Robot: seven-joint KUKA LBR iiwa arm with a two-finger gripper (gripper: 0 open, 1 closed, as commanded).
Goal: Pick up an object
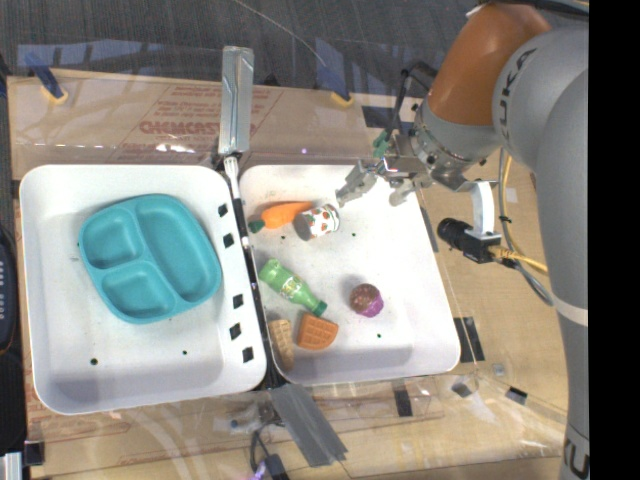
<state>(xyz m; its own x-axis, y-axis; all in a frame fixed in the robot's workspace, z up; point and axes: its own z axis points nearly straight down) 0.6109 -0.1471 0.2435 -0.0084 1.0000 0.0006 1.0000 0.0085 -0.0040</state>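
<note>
The right bin (pixel 420 268) holds an orange carrot (pixel 284 213), a white round toy with red and green marks (pixel 319 222), a green bottle (pixel 290 286), a purple round piece (pixel 366 299), an orange waffle-like piece (pixel 317 332) and a tan piece (pixel 281 337). My gripper (pixel 378 186) hangs over the bin's back right part, open, with nothing between its fingers. It is to the right of the white toy and apart from it.
The left bin (pixel 50 348) carries a teal divided plate (pixel 150 256). A grey divider (pixel 236 98) stands up between the bins at the back. The arm's orange band (pixel 485 58) fills the upper right. A black cable fitting (pixel 462 238) sits by the right bin's edge.
</note>
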